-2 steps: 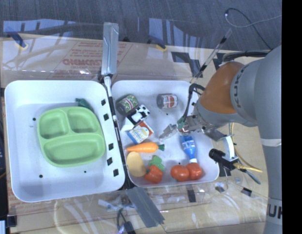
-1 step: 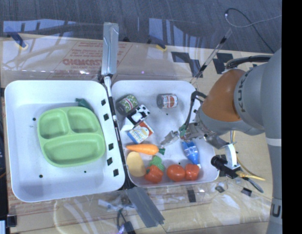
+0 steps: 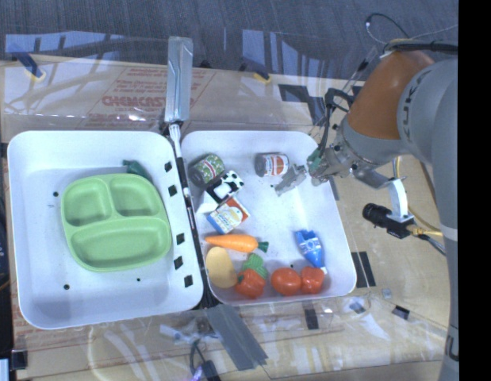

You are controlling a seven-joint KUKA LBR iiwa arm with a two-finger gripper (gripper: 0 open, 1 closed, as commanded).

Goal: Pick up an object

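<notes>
Left bin (image 3: 31,236) holds the green divided plate (image 3: 116,221). Right bin (image 3: 328,228) holds the toys: carrot (image 3: 232,243), blue bottle (image 3: 310,248), tomatoes (image 3: 297,280), two cans (image 3: 270,164). My gripper (image 3: 293,179) hovers above the right bin's upper right, just beside the red can; can't tell its opening state.

A dark green object (image 3: 135,167) is mostly hidden behind the green divided plate (image 3: 116,221). The arm (image 3: 412,109) is cut off at the right. The end effector (image 3: 297,177) is blurred, its fingers indistinct.
</notes>
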